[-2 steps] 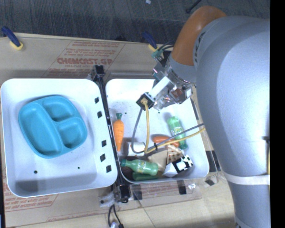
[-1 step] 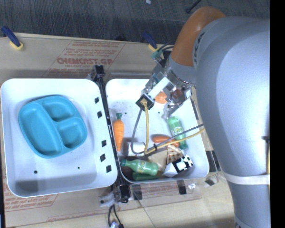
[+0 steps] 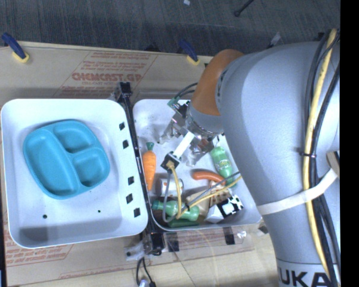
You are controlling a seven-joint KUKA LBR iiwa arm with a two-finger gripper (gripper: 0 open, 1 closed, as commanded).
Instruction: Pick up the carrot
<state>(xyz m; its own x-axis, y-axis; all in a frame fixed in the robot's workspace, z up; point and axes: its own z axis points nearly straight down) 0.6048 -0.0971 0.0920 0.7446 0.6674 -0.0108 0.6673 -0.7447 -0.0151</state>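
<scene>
The carrot (image 3: 149, 166), orange with a small green top, lies lengthwise against the left wall of the right bin (image 3: 145, 113). My gripper (image 3: 169, 130) reaches down into that bin's upper middle, just right of and above the carrot's green end. The bulky grey arm covers the bin's right side. Nothing shows between the gripper and the carrot, and the two look apart.
A green bottle (image 3: 220, 161), an orange-red sausage (image 3: 207, 175), a green thing (image 3: 178, 213) and a black-and-white piece (image 3: 231, 206) crowd the right bin's lower half. The left bin (image 3: 24, 220) holds a blue divided plate (image 3: 66, 157).
</scene>
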